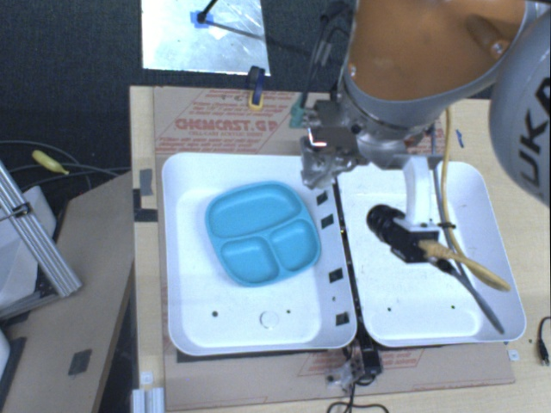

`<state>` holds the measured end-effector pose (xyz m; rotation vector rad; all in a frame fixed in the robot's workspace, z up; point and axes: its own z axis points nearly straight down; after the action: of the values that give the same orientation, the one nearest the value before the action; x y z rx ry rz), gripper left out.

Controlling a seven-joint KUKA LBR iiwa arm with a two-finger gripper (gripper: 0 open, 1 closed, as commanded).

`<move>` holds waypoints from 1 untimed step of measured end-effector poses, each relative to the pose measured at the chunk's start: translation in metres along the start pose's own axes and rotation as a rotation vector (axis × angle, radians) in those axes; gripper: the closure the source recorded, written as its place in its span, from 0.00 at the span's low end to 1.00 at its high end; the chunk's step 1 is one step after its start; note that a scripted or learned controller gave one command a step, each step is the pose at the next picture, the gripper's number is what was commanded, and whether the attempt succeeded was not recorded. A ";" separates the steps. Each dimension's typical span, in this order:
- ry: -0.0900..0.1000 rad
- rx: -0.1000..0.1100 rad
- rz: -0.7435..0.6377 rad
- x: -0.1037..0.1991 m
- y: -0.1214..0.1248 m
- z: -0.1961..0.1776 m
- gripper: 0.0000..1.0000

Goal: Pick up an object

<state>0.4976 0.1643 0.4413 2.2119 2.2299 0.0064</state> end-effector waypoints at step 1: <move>0.000 -0.003 0.000 -0.003 0.001 -0.011 1.00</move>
<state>0.4981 0.1614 0.4527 2.2110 2.2282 0.0097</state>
